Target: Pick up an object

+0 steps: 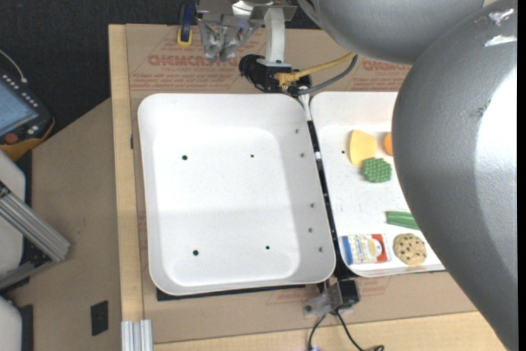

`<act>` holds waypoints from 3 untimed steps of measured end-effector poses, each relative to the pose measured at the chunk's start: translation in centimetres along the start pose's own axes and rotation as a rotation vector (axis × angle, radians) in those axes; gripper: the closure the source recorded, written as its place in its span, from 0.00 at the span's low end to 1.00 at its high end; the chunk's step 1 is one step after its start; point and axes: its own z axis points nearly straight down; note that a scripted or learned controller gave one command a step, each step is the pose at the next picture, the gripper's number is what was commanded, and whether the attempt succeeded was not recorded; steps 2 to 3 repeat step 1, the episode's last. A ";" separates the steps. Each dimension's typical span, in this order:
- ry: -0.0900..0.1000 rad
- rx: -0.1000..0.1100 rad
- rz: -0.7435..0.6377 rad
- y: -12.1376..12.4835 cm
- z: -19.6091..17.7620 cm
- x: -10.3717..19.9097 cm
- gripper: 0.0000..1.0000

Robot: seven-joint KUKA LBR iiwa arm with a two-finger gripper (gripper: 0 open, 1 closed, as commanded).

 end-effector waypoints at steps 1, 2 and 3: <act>0.001 -0.003 -0.001 -0.1 -1.2 0.0 1.00; 0.001 -0.003 -0.001 -0.1 -1.2 0.0 1.00; 0.001 -0.003 -0.001 -0.1 -1.2 0.0 1.00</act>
